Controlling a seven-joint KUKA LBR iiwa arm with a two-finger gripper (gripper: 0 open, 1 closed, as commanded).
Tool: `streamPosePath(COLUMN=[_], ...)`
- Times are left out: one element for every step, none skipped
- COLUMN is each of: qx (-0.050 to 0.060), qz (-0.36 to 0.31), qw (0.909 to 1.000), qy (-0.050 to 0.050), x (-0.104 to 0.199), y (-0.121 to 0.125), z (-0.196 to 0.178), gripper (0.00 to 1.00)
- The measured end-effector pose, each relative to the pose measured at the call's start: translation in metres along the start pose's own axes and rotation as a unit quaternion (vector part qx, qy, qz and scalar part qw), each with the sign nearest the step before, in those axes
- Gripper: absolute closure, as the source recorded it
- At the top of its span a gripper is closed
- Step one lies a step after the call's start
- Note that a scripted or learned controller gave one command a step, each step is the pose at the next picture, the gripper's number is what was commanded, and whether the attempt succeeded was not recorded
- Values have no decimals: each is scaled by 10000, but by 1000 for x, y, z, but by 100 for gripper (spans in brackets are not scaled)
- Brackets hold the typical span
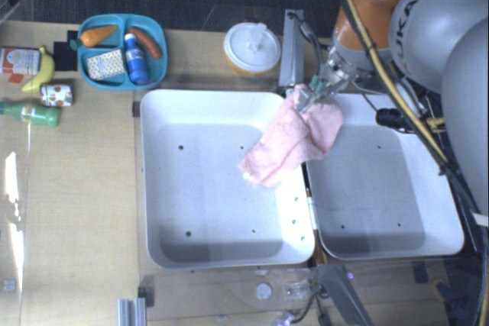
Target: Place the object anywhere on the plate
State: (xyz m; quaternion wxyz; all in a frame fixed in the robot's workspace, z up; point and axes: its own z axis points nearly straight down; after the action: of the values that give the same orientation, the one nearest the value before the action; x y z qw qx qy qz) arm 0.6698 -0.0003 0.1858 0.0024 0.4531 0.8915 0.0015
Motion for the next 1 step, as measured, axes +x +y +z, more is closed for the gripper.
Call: streamPosePath(qx=[-6], qz=[-26], qw=[10000], qy=[-6], x=[0], y=[2], z=[-40], gripper=[100])
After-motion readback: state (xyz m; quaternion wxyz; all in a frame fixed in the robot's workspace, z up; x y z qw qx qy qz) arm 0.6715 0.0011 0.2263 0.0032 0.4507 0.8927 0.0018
